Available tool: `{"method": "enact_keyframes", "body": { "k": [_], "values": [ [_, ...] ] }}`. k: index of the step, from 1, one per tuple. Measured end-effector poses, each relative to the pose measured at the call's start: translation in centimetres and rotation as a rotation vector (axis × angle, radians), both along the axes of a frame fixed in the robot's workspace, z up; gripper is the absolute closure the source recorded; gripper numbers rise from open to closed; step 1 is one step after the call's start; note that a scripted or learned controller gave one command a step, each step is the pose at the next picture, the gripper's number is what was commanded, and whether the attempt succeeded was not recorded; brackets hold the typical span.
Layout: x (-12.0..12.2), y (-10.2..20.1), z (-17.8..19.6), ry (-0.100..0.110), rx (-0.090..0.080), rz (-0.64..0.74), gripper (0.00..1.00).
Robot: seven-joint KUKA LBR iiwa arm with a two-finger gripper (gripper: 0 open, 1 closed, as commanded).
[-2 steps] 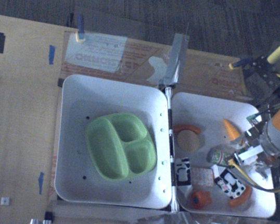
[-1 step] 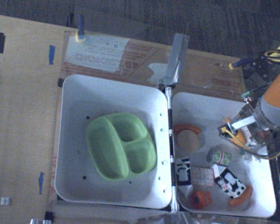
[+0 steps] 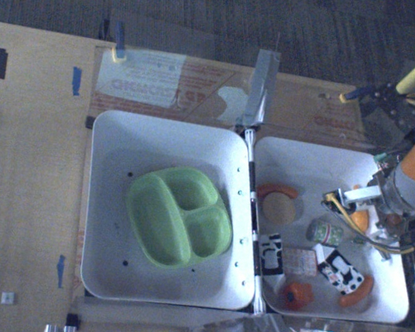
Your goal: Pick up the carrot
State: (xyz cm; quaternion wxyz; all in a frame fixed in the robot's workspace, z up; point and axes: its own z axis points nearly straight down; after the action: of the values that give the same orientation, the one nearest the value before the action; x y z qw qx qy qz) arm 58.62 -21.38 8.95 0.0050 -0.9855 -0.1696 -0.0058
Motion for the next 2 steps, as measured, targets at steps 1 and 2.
{"method": "enact_keyframes", "body": {
  "k": [1,2],
  "values": [
    [-5.6,-1.0,9.9,0.011,-0.011,-0.117,0.0],
    [-4.3,1.9,13.5,0.011,-0.01,-0.137,0.0]
  ]
}}
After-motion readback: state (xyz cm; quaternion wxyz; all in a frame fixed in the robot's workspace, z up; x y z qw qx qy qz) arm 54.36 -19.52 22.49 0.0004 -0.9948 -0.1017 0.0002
